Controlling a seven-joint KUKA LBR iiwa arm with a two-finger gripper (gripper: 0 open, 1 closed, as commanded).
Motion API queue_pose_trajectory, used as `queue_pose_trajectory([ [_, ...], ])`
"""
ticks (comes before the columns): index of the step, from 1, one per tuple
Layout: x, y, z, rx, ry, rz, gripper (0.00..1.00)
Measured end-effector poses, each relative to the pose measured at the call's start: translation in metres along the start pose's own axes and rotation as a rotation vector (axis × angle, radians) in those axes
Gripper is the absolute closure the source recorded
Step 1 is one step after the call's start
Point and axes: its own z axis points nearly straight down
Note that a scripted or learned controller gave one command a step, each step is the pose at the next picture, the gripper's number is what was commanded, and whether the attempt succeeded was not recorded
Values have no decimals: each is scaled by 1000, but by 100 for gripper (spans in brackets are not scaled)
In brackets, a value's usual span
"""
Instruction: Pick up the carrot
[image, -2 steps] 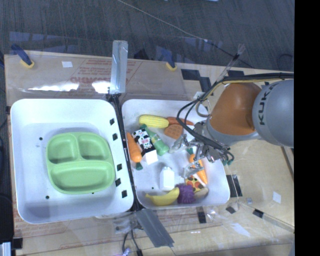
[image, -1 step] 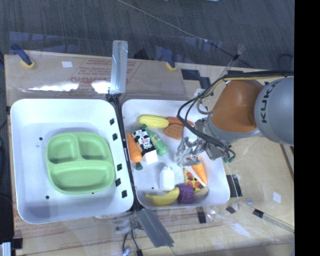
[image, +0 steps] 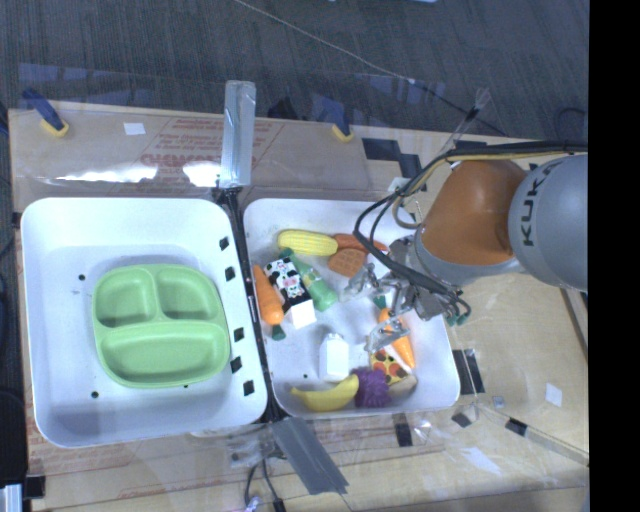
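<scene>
The carrot (image: 268, 296) is orange with a green stub at its near end. It lies lengthwise against the left wall of the right bin (image: 440, 372), next to a black-and-white box (image: 286, 281). My gripper (image: 387, 303) hangs low over the right half of that bin, well to the right of the carrot and apart from it. It is just above a small orange wedge (image: 401, 354). The orange wrist band (image: 470, 215) hides the upper part of the hand.
The right bin also holds a yellow corn cob (image: 308, 242), a green bottle (image: 319, 289), a white block (image: 300, 316), a white bottle (image: 335, 356), a banana (image: 325, 397) and purple grapes (image: 375, 389). A green divided plate (image: 158, 325) lies in the left bin (image: 40, 300).
</scene>
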Motion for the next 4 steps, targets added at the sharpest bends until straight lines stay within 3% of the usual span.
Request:
queue_pose_trajectory([
  [1,-2,1,-11,2,-4,-7,100],
  [2,-3,1,-11,2,-3,-7,0],
  [3,25,8,7,1,-7,-231,0],
  [4,24,9,-3,3,-7,-238,100],
])
